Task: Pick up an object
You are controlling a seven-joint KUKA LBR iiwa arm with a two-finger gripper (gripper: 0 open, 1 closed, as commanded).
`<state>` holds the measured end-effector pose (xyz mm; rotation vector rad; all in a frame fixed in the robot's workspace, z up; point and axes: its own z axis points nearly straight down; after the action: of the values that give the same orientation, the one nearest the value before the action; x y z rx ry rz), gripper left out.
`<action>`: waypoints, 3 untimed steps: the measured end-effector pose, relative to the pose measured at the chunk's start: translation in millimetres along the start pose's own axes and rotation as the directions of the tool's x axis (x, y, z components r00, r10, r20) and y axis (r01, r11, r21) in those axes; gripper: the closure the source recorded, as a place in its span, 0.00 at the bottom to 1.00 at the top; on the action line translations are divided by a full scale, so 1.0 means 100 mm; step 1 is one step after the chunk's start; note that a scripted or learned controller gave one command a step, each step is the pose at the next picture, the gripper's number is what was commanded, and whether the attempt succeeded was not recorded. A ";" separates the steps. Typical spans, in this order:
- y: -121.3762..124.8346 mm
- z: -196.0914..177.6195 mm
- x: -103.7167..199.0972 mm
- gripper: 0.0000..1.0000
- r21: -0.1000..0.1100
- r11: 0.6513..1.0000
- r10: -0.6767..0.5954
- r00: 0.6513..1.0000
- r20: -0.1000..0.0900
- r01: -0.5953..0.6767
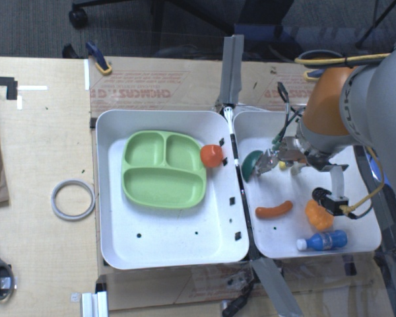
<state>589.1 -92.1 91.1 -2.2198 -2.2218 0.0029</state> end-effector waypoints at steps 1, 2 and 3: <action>-0.81 0.00 -0.28 0.00 0.001 1.000 0.003 1.000 -0.001 -0.003; -0.15 0.00 -0.41 0.00 0.000 1.000 0.000 1.000 0.000 0.000; 0.70 -0.01 -0.43 0.00 -0.002 1.000 -0.002 1.000 0.001 0.002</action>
<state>658.9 -135.5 92.3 -2.2190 -2.2253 0.0024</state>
